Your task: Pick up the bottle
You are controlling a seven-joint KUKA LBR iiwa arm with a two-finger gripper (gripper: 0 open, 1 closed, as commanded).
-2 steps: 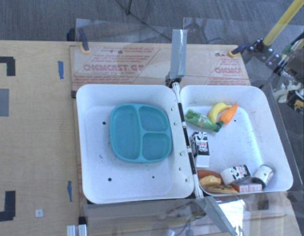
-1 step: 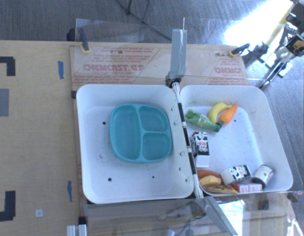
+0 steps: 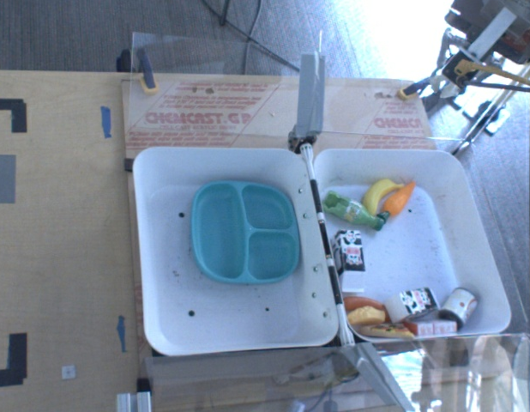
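the green bottle (image 3: 354, 210) is lying flat in the right bin (image 3: 436, 247), touching the banana (image 3: 380, 195) and just beside the carrot (image 3: 400, 197). a neighbour is likely being caught instead, or the bottle rolled aside. the jaws' state cannot be told.

At about one to two o'clock, in the upper right corner, a cluster of dark and pale machine parts (image 3: 481, 26) stands beyond the bench (image 3: 59, 230), with a pale bar slanting across it and thin yellowish struts running out toward three o'clock. Whether these parts belong to the arm cannot be told from this blurred, overexposed corner.
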